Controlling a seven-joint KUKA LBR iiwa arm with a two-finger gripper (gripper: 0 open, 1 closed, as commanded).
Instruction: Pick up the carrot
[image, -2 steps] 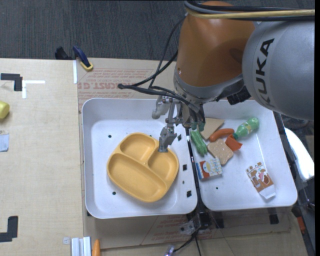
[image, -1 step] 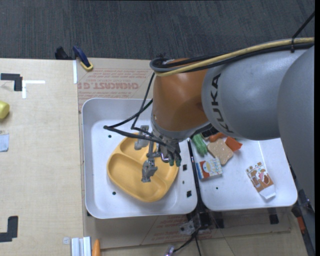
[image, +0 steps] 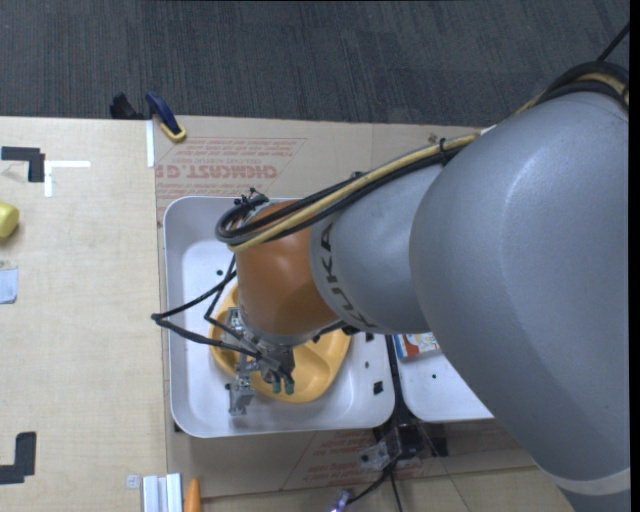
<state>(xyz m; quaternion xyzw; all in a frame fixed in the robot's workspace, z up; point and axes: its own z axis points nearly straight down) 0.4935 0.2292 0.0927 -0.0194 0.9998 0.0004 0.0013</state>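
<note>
My gripper hangs low in the left white bin, near its front wall, below the orange wrist band. It sits over a yellow, rounded object that lies on the bin floor. The big grey arm reaches in from the right and hides most of the bin's middle and right side. I cannot make out a carrot among the parts of the bin that show.
The right white bin peeks out under the arm, with a small printed card in it. Both bins rest on cardboard. A yellow item lies far left on the bench, and a small orange piece lies at the front edge.
</note>
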